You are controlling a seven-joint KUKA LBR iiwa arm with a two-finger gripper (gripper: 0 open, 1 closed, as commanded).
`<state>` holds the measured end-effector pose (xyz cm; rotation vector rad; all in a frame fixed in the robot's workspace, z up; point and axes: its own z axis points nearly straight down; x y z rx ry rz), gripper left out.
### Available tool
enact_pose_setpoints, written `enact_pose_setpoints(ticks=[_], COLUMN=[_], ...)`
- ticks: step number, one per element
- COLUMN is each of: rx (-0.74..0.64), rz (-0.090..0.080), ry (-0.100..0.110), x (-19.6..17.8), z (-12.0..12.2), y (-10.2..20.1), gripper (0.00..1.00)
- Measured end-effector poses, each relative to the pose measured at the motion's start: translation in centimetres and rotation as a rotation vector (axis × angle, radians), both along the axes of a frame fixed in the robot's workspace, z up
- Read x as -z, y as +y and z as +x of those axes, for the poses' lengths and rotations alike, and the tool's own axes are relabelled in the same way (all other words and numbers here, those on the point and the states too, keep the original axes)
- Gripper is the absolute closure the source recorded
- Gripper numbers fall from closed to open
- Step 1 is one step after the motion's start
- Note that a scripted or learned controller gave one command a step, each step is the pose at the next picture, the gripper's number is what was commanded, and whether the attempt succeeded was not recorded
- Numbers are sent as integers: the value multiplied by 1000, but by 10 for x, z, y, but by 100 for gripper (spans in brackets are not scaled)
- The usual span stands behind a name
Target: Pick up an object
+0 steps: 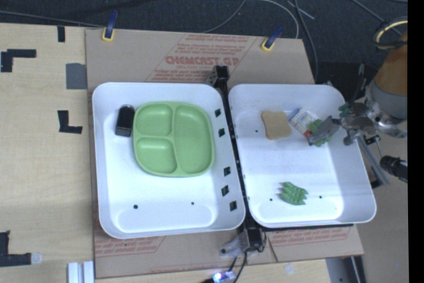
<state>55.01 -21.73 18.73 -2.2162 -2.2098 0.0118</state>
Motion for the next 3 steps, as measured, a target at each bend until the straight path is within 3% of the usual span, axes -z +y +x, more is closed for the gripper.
enact_pose_setpoints(ticks=[1, 2, 3], rx=[-4, -3, -5], rz=[-3, -2, -6], ry=[-12, -6, -15], x=[-7, 54, 104], z=[3, -5, -5], y=[0, -3, -3], gripper=[0, 0, 0])
